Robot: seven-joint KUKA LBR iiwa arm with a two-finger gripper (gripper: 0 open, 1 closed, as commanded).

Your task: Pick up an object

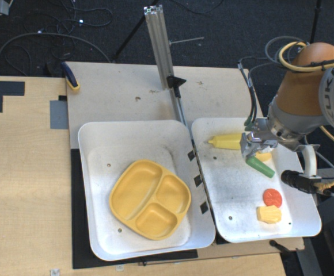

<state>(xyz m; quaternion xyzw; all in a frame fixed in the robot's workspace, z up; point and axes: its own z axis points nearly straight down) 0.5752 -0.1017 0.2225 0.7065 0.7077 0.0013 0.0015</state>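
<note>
Yellow tray (150, 206) lies apart; hand (251, 148), grip unreadable, crowds corn (226, 142) and green piece (260, 167).

A yellow divided plate (150, 199) lay in the left bin (98, 154), well to the left of the gripper (251, 149) and nearer the camera. A metal post (160, 48) stood behind the bins, up and left of the gripper. Far to its left, a blue and yellow tool (70, 76) rested on the bench, with black cables (40, 36) beyond.

Tool (252, 149) over right bin (236, 211) — toys
</note>
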